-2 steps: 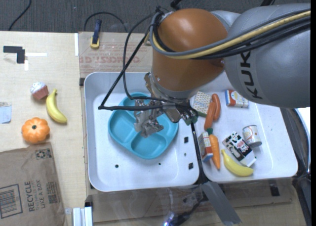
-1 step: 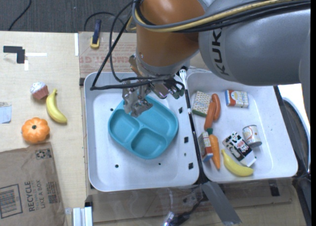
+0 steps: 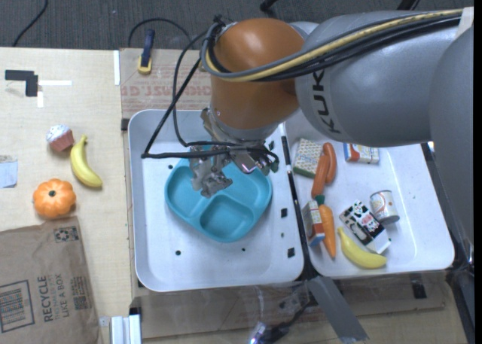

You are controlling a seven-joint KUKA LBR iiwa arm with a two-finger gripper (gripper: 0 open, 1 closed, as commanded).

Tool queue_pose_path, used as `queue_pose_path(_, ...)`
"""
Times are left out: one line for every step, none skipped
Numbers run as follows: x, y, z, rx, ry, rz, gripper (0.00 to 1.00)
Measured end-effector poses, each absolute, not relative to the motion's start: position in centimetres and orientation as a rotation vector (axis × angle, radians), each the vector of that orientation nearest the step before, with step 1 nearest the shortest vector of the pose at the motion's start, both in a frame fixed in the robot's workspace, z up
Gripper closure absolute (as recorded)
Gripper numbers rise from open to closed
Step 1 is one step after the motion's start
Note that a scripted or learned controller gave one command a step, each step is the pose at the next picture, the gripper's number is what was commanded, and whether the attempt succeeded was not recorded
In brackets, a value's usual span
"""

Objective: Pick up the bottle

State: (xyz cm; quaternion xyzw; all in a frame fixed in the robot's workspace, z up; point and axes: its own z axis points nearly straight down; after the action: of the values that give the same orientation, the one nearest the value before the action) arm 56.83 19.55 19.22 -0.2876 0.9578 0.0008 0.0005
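A small bottle (image 3: 312, 218) with a dark label lies at the left wall of the right bin (image 3: 422, 177), pressed against an orange carrot (image 3: 329, 231). My gripper (image 3: 212, 178) hangs below the orange wrist band in the left bin (image 3: 151, 207), over the left compartment of a blue divided plate (image 3: 226, 211). It is well to the left of the bottle, across the wall between the bins. I see nothing in the gripper. The arm hides the top of both bins.
The right bin also holds a sausage (image 3: 324, 168), a green-white box (image 3: 306, 156), a small red-white box (image 3: 365, 154), a can (image 3: 382, 204), a cow-patterned carton (image 3: 361, 222) and a banana (image 3: 361, 253). On the bench at left lie a banana (image 3: 84, 163), a pumpkin (image 3: 54, 198) and a cupcake (image 3: 60, 138).
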Motion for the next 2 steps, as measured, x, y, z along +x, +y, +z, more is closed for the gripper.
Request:
queue_pose_path(61.78,9.38,29.88,-0.854,3.018,0.000,1.00)
queue_pose_path(61.77,9.41,29.87,-0.854,3.018,0.001,0.00)
